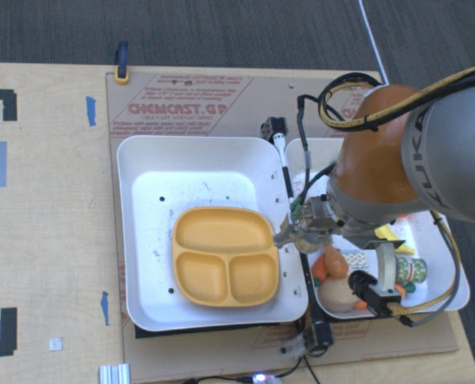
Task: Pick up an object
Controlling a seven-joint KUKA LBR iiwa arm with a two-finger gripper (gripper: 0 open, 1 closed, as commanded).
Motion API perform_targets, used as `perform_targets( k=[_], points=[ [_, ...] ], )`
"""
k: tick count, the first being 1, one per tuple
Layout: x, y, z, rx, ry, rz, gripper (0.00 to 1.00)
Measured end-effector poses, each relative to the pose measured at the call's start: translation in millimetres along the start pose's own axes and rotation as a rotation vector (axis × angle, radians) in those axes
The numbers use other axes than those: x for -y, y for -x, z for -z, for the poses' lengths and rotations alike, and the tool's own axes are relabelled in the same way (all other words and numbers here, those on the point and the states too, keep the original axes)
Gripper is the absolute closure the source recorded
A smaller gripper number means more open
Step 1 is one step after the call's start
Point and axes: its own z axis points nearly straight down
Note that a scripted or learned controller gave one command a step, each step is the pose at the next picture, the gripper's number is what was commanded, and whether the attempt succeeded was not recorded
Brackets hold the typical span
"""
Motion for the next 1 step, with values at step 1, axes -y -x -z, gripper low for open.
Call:
perform_targets(
  k=[1],
  points=[
    [0.9,18.6,-27.7,0.000,-0.004,-0.002,1.00]
  ],
)
